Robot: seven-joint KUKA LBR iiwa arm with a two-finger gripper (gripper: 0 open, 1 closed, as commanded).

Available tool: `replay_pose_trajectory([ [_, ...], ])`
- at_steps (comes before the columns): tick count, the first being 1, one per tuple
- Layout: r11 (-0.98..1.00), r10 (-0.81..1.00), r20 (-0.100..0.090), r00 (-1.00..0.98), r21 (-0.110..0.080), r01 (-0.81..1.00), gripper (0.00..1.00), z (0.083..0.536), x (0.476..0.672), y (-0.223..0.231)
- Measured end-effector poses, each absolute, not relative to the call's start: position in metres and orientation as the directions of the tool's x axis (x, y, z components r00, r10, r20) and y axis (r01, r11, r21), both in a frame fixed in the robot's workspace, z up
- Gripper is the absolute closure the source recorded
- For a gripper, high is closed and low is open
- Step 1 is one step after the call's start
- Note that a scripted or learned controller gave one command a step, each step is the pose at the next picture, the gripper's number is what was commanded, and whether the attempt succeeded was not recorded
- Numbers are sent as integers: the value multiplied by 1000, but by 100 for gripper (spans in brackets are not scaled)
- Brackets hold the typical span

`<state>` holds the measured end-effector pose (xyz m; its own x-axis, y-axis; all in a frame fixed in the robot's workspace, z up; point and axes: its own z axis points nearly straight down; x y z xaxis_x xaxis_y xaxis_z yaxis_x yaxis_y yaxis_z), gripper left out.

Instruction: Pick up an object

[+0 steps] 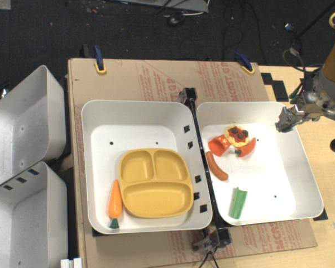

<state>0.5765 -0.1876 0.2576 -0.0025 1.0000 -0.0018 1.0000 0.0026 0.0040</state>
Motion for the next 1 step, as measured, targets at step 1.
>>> replay_pose_trajectory([
  [1, 8, 1000, 2, -8, 1, 1000, 100, 263, 573, -132],
])
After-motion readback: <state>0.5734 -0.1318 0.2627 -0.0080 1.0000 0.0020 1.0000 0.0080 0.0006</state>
